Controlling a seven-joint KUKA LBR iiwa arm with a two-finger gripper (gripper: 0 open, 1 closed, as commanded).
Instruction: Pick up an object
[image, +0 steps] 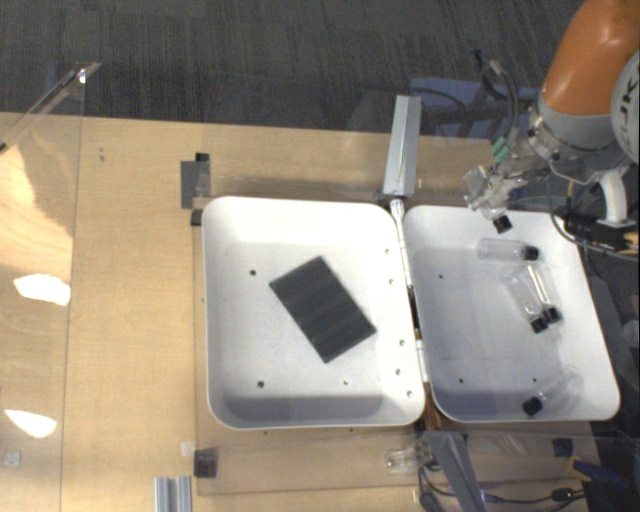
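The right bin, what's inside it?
Three clear tubes with black caps lie in the right bin: one at the back, one mid-bin, one by the front wall.

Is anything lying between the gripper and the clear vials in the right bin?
Nothing visible does. The gripper sits over the right bin's top edge, and the nearest vial lies just below it on bare white floor.

From my seat I look down on a pale wooden bench (110, 330) that fills most of the view. Beyond its far edge lies dark grey carpeted floor (260, 50). Bright patches of light (42, 290) glare off the bench near its left edge, and a clear sheet seems to cover that side. A grey metal post (402, 145) stands at the far edge, and small dark brackets (197, 180) sit on the wood.
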